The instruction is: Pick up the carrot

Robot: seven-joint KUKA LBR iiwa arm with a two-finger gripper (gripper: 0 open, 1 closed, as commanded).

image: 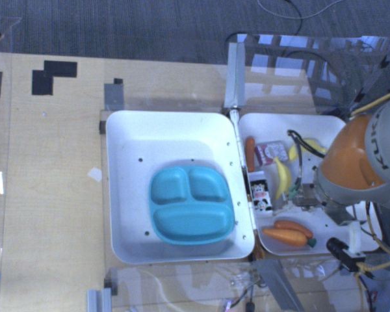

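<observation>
Nearest the camera, in the right bin (325, 249), the carrot (284, 236) lies on its side close to the front wall, green stub pointing right. A second orange piece (294, 226) lies touching it just behind; I cannot tell if that is another carrot or a sausage.

Behind these, a banana (283, 177) lies near a small printed carton (260, 195). A reddish packet (272, 152) and a sausage (249, 153) sit at the far end.

The gripper (303, 195) hangs over the bin's middle, beside the banana, well short of the carrot. Whether its fingers are spread or closed cannot be told.

The left bin (127, 174) carries a blue tray (192, 203).

Risks: the touching orange piece could be pinched instead or alongside. The front wall may block a finger. The carrot's rounded taper could roll or slip out of the grip.
</observation>
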